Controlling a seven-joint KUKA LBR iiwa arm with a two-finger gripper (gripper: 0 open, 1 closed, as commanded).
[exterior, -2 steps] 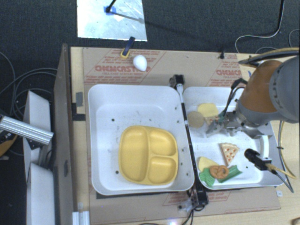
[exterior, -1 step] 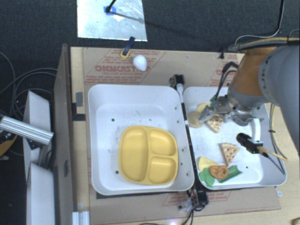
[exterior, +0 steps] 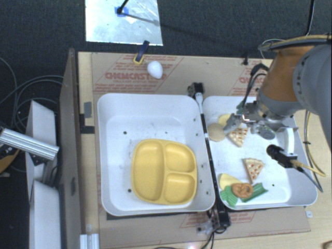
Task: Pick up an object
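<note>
Grey hand [exterior: 239, 119], grip state indiscernible, lowered over waffle wedge [exterior: 238, 136] in right bin [exterior: 303, 188], apparently positioned to pick it; yellow tray [exterior: 165, 171] occupies left bin [exterior: 116, 118].

The two bins are white: the left bin [exterior: 111, 139] and the right bin [exterior: 295, 185]. A yellow divided plate [exterior: 165, 171] lies in the left one. In the right bin, two toy slices [exterior: 239, 136] and [exterior: 253, 167] are tan with a red-orange criss-cross pattern. A green leaf piece [exterior: 257, 191] bears an orange-red round piece [exterior: 242, 190], beside a pale yellow piece [exterior: 226, 180]. The arm [exterior: 311, 77] is grey with an orange band [exterior: 280, 77]. The surface [exterior: 124, 74] is brown cardboard with red lettering; a white egg [exterior: 155, 69] rests on it.
</note>
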